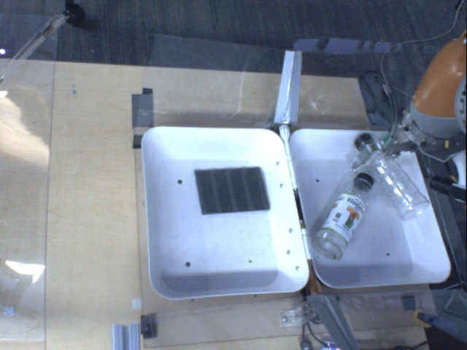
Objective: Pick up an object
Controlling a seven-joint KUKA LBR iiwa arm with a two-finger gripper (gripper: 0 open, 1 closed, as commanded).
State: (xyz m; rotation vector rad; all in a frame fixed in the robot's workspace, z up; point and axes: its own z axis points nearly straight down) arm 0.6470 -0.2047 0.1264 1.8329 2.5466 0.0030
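Note:
In the right bin (438,265) a clear bottle with a green and orange label (341,219) lies on its side, its dark cap pointing to the upper right. Beside it, toward the right wall, lies a second clear, unlabelled bottle (400,183); its dark cap (363,143) is near the bin's back. My gripper (387,144) comes in from the right under the orange band (440,86) and hangs right at the neck of the unlabelled bottle. A dark grey ribbed rectangular pad (231,190) lies flat in the middle of the left bin (168,268).
A metal divider strip (287,86) runs back from the seam between the two bins. Cables lie behind the right bin (376,90). Black brackets (144,108) hold the left bin's corners on the wooden bench.

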